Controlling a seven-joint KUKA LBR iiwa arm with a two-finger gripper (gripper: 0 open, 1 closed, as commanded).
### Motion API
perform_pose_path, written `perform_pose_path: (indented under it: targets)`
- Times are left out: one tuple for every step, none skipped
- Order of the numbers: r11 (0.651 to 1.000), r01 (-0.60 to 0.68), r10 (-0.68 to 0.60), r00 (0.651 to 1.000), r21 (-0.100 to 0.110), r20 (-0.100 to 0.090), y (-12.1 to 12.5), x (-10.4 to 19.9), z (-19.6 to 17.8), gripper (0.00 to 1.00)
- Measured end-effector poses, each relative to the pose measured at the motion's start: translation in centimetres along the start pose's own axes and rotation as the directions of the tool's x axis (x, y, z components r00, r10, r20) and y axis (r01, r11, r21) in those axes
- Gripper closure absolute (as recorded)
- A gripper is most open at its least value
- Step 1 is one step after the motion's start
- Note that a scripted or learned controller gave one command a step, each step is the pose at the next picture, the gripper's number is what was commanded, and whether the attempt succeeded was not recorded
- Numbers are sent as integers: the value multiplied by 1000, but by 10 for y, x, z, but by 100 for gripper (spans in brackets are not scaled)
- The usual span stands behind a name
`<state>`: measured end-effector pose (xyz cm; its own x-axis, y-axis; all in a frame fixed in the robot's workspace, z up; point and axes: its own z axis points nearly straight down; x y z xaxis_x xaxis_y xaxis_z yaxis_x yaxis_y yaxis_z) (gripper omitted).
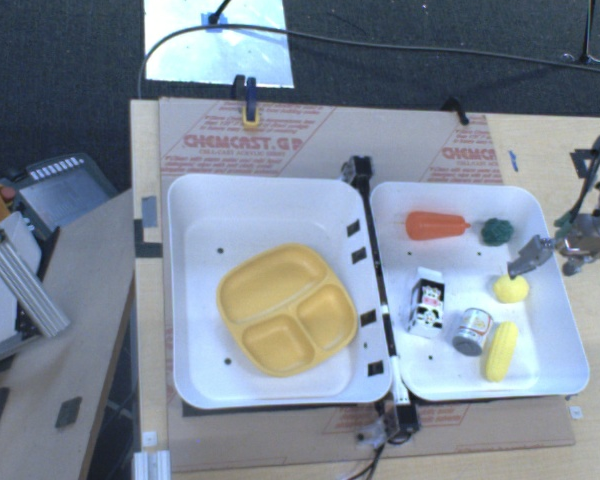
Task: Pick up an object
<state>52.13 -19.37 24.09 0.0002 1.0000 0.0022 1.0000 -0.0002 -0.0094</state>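
The right bin holds several small objects: an orange carrot, a dark green broccoli piece, a small milk carton, a grey can, a yellow lemon and a yellow corn cob. My gripper hangs over the bin's right rim, just up and to the right of the lemon. It is open and holds nothing. One grey finger points down-left towards the lemon.
The left bin holds a yellow divided plate. A black divider with clips runs between the bins. The arm comes in from the right edge. A grey device sits off the bench at left.
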Motion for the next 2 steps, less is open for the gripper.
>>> perform_pose_path:
  targets:
    - [1000,3,-3,1000,-11,3,2,0,-6,0]
    - [1000,3,-3,1000,-7,1,8,6,39,0]
